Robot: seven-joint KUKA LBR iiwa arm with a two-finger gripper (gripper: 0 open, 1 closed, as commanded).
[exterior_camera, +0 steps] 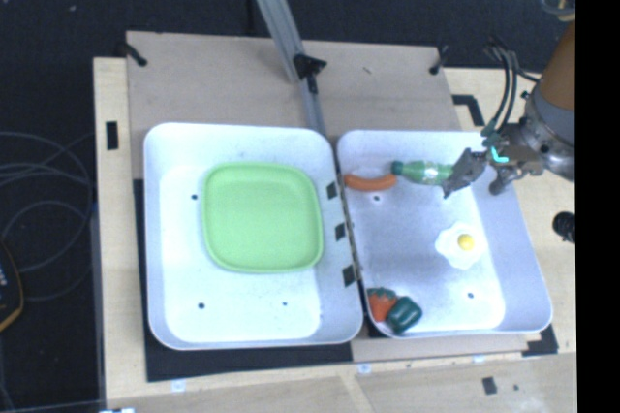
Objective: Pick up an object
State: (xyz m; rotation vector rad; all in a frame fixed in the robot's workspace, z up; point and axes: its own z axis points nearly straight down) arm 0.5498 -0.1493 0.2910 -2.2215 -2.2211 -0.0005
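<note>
A grey robot arm enters from the right, and its gripper (477, 174) hangs over the upper right part of the right bin (518, 237). The two dark fingers stand apart, with nothing visible between them.

Nearest to the jaws, just beside the finger farther from the arm, lies a green bottle (424, 173) on its side, its body pointing away from the gripper toward the bins' shared wall. Whether that finger touches the bottle cannot be told. Touching or almost touching the bottle's far end is a small orange sausage-shaped toy (369, 180). Below the jaws, near but apart from them, sits a toy fried egg (459, 245), white with a yellow centre. Farther off, in the corner of the right bin toward the camera, an orange and green vegetable toy (382, 303) and a dark green block (404, 313) rest against each other. Farthest from the jaws, in the left bin (174, 207), lies a light green plate (262, 216).

The bottle seems the likely thing to pick up. The risk, as a judgement, is that the jaws sit off its end rather than astride it: closing here could pinch only the tip, so the round body would roll or slide away toward the sausage toy and the grasp would fail.
</note>
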